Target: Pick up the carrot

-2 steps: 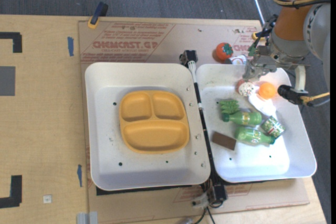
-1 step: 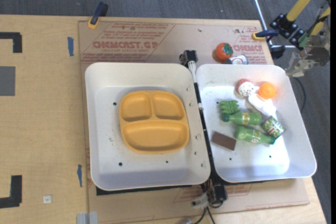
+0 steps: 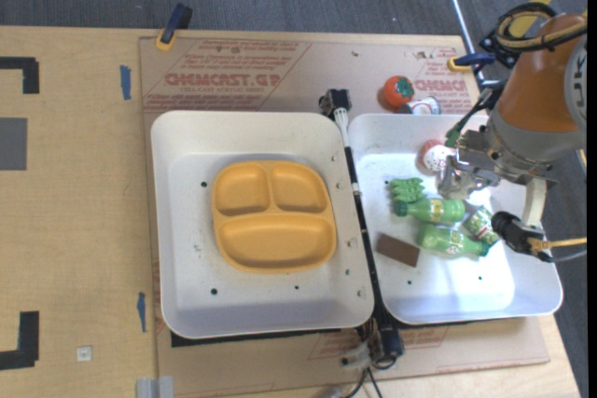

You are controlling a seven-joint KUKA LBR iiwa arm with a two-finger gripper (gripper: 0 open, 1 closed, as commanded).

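Over the right bin (image 3: 536,294), toward its twelve o'clock side, the gripper (image 3: 457,186) hung above green packets (image 3: 438,212), open or closed I could not tell, and since the carrot's place was unclear amid the clutter, a good grasp needed it located first.

The two bins (image 3: 177,200) looked like smooth, faintly glossy white plastic. The divided plate (image 3: 274,214) was matt yellow plastic. Under them the bench (image 3: 65,200) was rough, dull board.
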